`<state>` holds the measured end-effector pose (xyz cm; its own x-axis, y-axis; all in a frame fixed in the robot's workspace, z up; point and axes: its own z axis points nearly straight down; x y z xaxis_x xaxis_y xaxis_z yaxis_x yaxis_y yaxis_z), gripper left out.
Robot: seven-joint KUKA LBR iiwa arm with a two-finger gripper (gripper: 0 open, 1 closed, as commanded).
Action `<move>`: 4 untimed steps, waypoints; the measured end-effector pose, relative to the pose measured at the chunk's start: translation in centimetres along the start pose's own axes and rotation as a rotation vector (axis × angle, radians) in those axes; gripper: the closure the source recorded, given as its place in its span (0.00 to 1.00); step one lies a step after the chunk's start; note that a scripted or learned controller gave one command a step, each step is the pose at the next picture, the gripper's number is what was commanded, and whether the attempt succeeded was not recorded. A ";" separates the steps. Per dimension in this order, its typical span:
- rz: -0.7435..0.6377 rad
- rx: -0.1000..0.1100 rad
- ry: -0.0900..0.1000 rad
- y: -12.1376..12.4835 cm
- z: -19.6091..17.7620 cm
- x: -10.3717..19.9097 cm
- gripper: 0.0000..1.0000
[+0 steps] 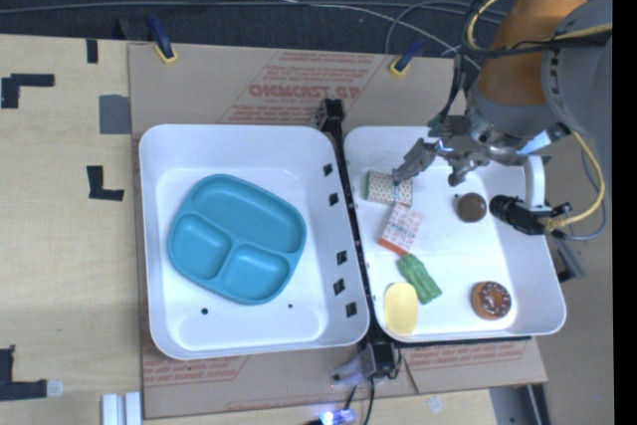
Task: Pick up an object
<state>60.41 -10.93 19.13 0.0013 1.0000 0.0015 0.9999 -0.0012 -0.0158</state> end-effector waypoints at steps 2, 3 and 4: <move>-0.003 -0.012 -0.002 0.7 3.6 0.3 0.00; -0.003 -0.010 -0.002 0.9 8.0 0.5 0.00; -0.004 -0.015 -0.003 0.9 10.8 0.5 0.00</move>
<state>61.19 -10.38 8.35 -0.0024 1.0000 -0.0019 1.0000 0.0024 -0.0013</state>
